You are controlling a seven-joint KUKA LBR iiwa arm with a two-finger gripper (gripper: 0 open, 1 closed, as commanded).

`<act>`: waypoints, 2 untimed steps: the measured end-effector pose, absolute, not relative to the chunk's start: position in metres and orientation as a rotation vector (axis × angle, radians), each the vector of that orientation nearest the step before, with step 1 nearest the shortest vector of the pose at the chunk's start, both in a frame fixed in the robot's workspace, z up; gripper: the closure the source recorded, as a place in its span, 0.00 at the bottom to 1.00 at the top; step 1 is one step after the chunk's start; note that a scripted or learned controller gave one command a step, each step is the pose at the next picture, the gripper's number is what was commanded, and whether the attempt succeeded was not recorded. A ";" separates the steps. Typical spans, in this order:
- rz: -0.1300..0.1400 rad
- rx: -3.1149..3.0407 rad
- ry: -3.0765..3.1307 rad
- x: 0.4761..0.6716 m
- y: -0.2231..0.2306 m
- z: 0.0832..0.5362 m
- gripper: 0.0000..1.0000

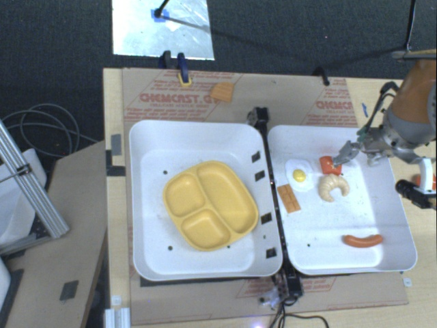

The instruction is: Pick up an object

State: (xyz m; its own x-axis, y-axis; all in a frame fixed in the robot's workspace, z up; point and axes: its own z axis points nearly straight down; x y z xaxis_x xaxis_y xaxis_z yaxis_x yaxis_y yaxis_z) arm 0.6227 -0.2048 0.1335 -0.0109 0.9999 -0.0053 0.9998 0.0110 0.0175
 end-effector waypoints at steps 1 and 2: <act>0.006 2.211 2.223 0.649 -0.196 0.085 0.00; 0.003 2.208 2.225 0.648 -0.197 0.096 1.00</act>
